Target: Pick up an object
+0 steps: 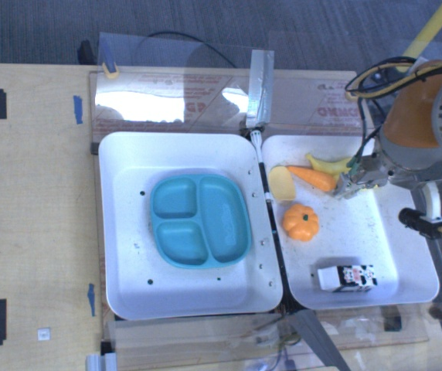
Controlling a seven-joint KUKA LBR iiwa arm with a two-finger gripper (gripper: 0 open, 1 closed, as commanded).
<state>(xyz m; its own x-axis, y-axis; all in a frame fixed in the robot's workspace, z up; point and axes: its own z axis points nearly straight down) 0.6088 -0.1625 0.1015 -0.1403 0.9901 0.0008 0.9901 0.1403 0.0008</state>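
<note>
In the right bin (406, 280) lie an orange carrot (311, 178), a yellow banana (328, 163), a pale yellow round piece (281, 183), a small orange pumpkin (301, 222) and a small white and black toy vehicle (347, 277). My gripper (350, 184) hangs low at the bin's back, right at the carrot's thick end and just below the banana. Its fingertips are blurred against the bin floor.
The left bin (128, 284) holds a teal divided plate (202, 220). A clear plastic wall with a metal post (259, 91) stands behind both bins. Yellow and black cables (379, 76) loop above the orange-banded wrist at the right.
</note>
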